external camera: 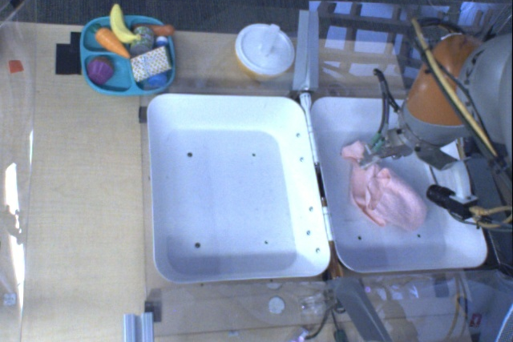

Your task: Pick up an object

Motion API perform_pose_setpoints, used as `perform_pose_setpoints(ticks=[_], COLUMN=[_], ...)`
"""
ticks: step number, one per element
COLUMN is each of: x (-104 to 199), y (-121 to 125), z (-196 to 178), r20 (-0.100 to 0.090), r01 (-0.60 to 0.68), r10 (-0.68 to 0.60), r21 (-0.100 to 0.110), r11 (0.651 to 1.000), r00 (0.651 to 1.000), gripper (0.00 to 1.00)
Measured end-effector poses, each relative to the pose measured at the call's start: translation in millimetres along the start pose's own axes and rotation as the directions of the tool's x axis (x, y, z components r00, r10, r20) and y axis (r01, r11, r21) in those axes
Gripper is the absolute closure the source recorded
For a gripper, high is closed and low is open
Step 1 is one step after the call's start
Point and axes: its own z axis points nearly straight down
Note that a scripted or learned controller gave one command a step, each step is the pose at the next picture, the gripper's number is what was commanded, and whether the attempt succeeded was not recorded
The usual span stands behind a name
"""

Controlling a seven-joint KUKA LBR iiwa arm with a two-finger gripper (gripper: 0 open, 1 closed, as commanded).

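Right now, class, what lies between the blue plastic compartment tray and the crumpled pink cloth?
In the camera view, the left white bin lies between tray and cloth.

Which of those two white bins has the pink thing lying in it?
The right-hand bin, the one the arm reaches into. A crumpled pink cloth lies on its floor, with the gripper at the cloth's upper left edge. The left bin has none.

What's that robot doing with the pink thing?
The robot arm is reaching into the right bin, and its gripper is down at the top edge of a crumpled pink cloth. It looks like it is trying to pick the cloth up, though the cloth lies on the bin floor. The left bin sits beside it. Behind the bins, a blue tray holds toy food.
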Motion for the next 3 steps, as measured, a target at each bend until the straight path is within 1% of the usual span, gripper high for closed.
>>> perform_pose_setpoints(ticks=[1, 2, 3], x=[0, 21, 20], y=[0, 20, 24], z=[0, 15, 2], r20=[0.0, -0.01, -0.006], r01=[0.0, 0.05, 0.053], r10=[0.0, -0.05, -0.053], r21=[0.0, 0.013, 0.005], r11=[1.0, 0.999, 0.999], r00=[1.0, 0.999, 0.999], gripper=[0.0, 0.0, 1.0])
